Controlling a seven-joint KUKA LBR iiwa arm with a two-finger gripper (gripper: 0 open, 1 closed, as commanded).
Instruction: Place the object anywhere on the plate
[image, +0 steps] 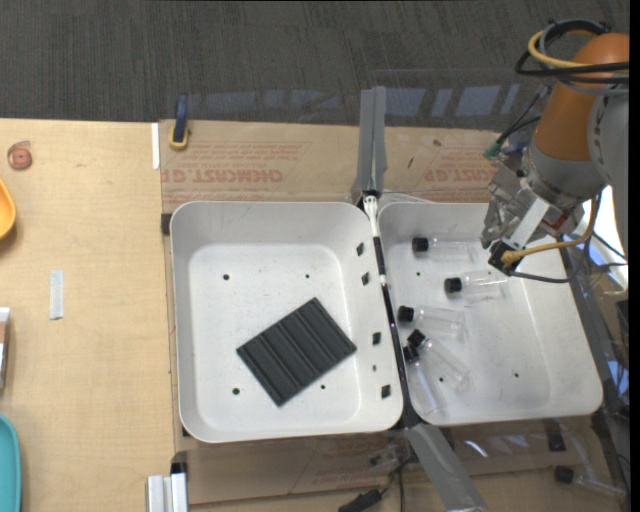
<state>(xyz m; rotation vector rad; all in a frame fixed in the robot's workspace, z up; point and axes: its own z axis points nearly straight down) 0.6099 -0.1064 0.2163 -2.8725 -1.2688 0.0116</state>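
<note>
Up right, the gripper hovers over clear, black-capped vials. Its opening cannot be told. A ribbed dark plate lies flat.

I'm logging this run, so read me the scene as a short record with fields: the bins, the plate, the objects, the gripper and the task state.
left bin: holds the dark ribbed plate, flat, turned at an angle
right bin: holds several clear vials with black caps, scattered over its far and left parts
gripper: over the right bin's far side, close to one vial
task state: no vial on the plate yet
</note>
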